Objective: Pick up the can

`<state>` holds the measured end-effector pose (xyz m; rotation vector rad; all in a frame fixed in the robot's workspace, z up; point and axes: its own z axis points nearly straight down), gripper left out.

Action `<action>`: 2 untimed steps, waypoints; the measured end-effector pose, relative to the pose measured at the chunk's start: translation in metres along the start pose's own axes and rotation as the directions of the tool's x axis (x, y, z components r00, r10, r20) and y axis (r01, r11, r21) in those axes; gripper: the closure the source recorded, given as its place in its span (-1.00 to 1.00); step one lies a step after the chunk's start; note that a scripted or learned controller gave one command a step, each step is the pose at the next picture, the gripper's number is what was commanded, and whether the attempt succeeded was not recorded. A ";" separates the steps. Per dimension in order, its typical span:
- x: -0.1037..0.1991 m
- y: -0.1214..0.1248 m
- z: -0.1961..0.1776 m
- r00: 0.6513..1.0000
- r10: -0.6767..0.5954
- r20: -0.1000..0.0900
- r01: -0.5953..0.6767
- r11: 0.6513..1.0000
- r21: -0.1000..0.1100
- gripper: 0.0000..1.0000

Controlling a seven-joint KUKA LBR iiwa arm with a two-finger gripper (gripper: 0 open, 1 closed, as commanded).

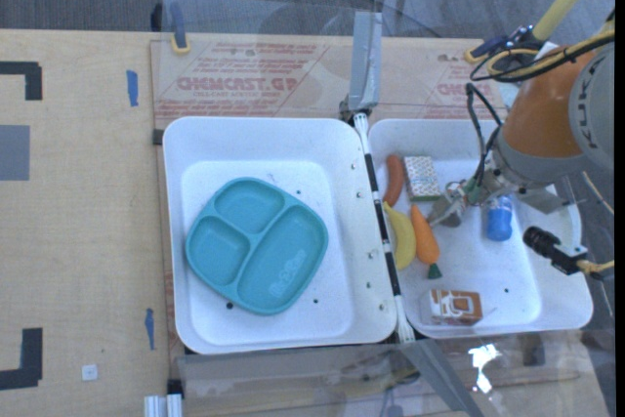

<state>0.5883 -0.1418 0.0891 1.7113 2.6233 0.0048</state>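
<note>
— Where's the small blue cylindrical can [499, 219]?
— Upright in the right shallow white bin [562, 303], just right of the jaws.
— And the two-finger metal gripper [455, 202]?
— Low in that bin, between the can and an orange carrot [424, 234]. Spread wide, perhaps; too blurred to tell. Nothing seen between them.
— Else?
— Yellow banana [402, 237] touching the carrot, speckled box [422, 177] above, orange-and-white carton [456, 307] below. Teal divided plate [257, 245] in the left white bin [186, 151], on the wooden desk [78, 210].

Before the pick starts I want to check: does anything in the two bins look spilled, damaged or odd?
Nothing stands out. The blue can lies in the right bin near the gripper; the teal plate sits flat.
</note>
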 end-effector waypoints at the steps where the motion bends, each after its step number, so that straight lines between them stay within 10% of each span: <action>1: -0.002 0.000 -0.012 1.000 0.003 0.003 -0.003 1.000 -0.004 1.00; 2: 0.029 0.023 -0.139 0.964 0.267 -0.001 -0.267 0.964 0.006 1.00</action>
